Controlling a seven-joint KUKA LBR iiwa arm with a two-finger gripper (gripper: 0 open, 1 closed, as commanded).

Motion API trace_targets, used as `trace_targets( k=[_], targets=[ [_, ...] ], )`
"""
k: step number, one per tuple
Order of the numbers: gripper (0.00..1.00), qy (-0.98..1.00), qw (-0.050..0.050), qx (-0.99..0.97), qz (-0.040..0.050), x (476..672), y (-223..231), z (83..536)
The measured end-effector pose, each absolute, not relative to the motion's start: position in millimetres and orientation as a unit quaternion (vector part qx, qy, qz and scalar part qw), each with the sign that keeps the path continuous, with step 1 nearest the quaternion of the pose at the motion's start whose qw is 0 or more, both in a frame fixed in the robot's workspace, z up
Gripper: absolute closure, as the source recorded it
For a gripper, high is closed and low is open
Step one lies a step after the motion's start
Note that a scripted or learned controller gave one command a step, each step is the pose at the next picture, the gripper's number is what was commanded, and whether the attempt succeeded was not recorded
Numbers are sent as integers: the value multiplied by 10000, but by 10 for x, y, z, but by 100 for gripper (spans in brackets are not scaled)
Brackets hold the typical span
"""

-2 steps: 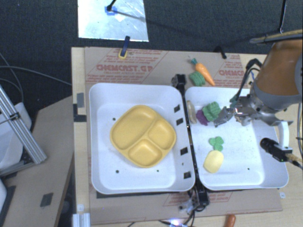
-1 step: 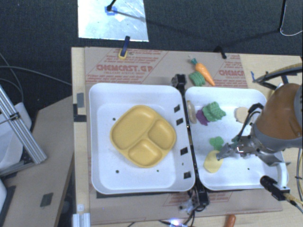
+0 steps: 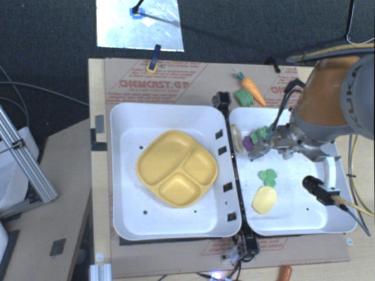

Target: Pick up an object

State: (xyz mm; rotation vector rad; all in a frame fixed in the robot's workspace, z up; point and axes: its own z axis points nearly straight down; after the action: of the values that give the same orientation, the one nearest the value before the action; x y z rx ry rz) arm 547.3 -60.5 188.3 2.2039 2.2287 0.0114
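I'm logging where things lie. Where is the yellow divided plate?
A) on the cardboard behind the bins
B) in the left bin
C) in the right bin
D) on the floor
B: the yellow plate lies flat inside the left bin, alone there.

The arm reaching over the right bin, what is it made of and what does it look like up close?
The arm is bulky and rounded, grey metal with a wide orange band above the wrist. At its end sits a small grey metal gripper. Thin dark cables loop along it.
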Motion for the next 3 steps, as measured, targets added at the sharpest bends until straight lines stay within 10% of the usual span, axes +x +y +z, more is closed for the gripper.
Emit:
trace_targets(
  k=[1, 2, 3],
  targets=[
    [0, 7101, 11, 7041, 22, 5170, -189, 2358],
    [0, 7065, -14, 7078, -14, 4849, -445, 1816],
    [100, 7080, 17, 7062, 17, 4882, -429, 1952]
  ],
)
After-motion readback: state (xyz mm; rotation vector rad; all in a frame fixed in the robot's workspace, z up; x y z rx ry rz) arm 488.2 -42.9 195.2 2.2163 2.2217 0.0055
